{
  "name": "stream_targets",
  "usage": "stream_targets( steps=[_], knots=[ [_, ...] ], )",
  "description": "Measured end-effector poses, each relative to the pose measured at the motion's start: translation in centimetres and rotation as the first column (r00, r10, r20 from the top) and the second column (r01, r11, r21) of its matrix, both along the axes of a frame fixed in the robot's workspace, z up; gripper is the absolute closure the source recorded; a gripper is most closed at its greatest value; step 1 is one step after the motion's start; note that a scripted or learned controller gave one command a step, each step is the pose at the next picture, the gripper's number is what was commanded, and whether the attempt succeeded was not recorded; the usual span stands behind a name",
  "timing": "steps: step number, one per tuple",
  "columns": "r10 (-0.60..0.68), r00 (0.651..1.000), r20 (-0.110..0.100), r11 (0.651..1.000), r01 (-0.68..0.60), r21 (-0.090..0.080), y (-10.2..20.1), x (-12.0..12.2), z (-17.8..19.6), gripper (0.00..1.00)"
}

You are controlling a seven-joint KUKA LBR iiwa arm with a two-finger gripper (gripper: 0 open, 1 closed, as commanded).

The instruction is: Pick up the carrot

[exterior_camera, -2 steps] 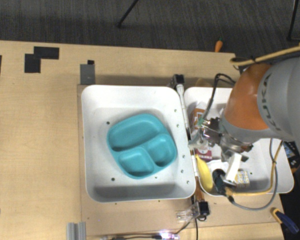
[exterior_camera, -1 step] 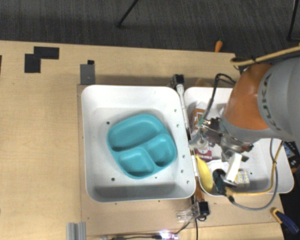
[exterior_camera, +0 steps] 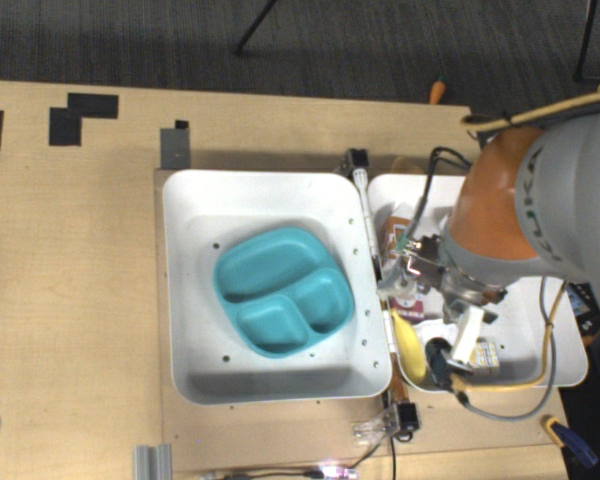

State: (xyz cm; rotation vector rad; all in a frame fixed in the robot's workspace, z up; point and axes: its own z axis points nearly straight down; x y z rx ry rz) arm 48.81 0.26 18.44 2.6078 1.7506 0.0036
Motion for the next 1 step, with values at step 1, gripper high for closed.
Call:
stream_targets(
  steps=[1],
  knots=[
    [0.0, 1.0, 0.0, 1.0, 0.0, 0.0, 0.0, 0.0, 0.0, 0.0]
  ],
)
